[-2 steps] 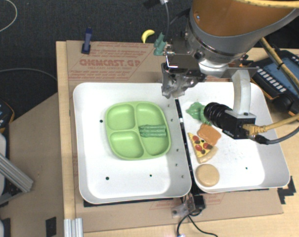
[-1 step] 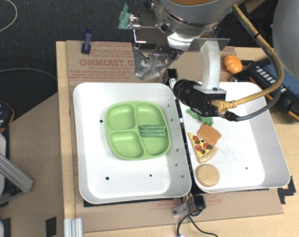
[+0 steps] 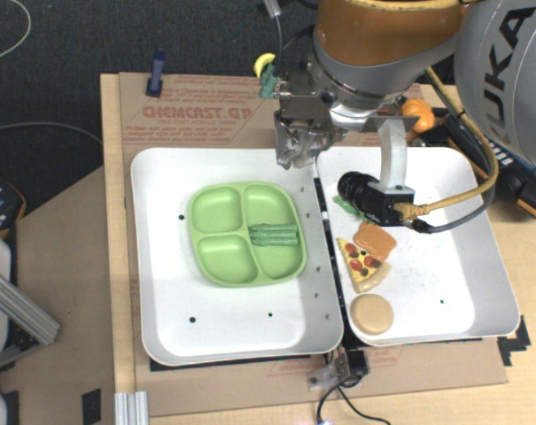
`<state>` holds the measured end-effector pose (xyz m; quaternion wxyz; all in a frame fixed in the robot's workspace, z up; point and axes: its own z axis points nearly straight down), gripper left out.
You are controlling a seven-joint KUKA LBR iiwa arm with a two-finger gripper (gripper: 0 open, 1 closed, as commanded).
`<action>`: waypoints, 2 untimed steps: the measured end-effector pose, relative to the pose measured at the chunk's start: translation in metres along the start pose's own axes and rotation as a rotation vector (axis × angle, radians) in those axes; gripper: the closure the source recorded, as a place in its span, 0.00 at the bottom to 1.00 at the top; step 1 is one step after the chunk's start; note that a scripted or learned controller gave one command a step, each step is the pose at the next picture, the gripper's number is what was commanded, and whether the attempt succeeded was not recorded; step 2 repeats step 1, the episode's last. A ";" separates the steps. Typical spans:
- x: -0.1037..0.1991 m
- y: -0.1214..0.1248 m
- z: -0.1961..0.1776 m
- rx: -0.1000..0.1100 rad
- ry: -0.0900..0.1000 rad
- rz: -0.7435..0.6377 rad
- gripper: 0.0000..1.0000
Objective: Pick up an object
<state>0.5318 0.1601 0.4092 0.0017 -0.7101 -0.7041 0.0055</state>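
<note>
My gripper (image 3: 296, 151) hangs over the back rim where the two white bins meet, with nothing visibly in it. The left bin (image 3: 161, 264) holds a green divided plate (image 3: 223, 237) with a green ribbed toy (image 3: 274, 235) lying in its right front compartment. In the right bin (image 3: 462, 264), near its left wall, lie a brown bread-like piece (image 3: 376, 238), a toy pizza slice (image 3: 363, 265) and a round tan biscuit (image 3: 372, 313). A small green piece (image 3: 342, 204) peeks out just behind them.
The arm's big grey and orange body (image 3: 400, 25) overhangs the back of the right bin. An orange object (image 3: 415, 113) sits behind that bin. A blue clip (image 3: 155, 73) lies on the cardboard sheet at the back left.
</note>
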 end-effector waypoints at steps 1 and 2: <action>-0.024 -0.055 -0.035 -0.009 0.006 -0.006 1.00; -0.024 -0.055 -0.035 -0.009 0.006 -0.006 1.00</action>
